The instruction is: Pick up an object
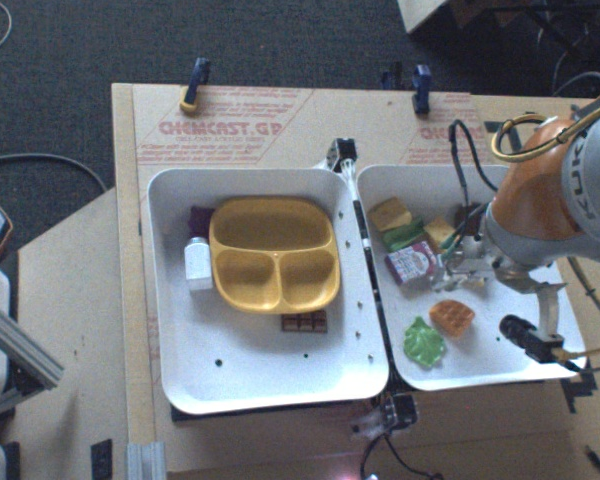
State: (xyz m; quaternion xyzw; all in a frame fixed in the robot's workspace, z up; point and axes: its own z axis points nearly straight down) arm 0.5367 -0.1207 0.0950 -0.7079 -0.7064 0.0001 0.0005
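The step in hand is judged to be the approach and descent over the right bin (570,363), where the gripper (458,268) is seen low among a cluster of small items. Whether the pincer is wide, narrow or closed on anything cannot be told, since the wrist and the orange band of the arm (540,203) hide that part.

For a clean pick, one item should be singled out before closure. The likeliest target is judged to be the purple-and-white packet (413,263), which is taken as the landmark for everything below. The gripper is seen just right of the packet, near or touching its right edge; actual contact cannot be confirmed. The pincer would best be centred over the packet and not over its edge, so that neighbours are not swept up or pushed aside.

The neighbours are tightly packed. A green piece (405,235) lies just above the packet, touching or nearly so. A tan block (390,213) sits further up and slightly left of the packet. A yellow block (440,231) lies above and right of it. An orange waffle-like piece (452,317) rests below and right, apart from the packet. A green lettuce-like leaf (423,341) lies well below it.

Far to the packet's left, in the left bin (170,348), a yellow divided plate (274,253), a white bottle (198,265) and a brown chocolate bar (304,321) are seen.
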